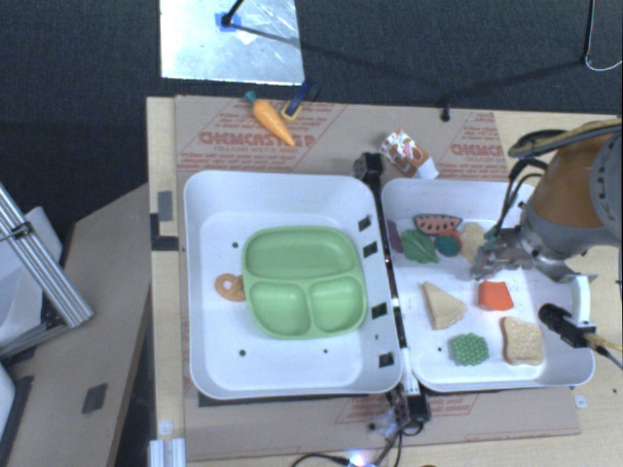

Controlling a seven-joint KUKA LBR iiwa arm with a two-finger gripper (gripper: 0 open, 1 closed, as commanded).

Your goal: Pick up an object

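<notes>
Hovering low in the right bin (555, 373), gripper (490, 261) just above the orange block (495, 296), can't tell if pinched or apart.

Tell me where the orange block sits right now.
The orange block lies in the right bin, just below the gripper, between the tan wedge and the toast slice.

two white bins (204, 261), one green tray (304, 280)
</notes>
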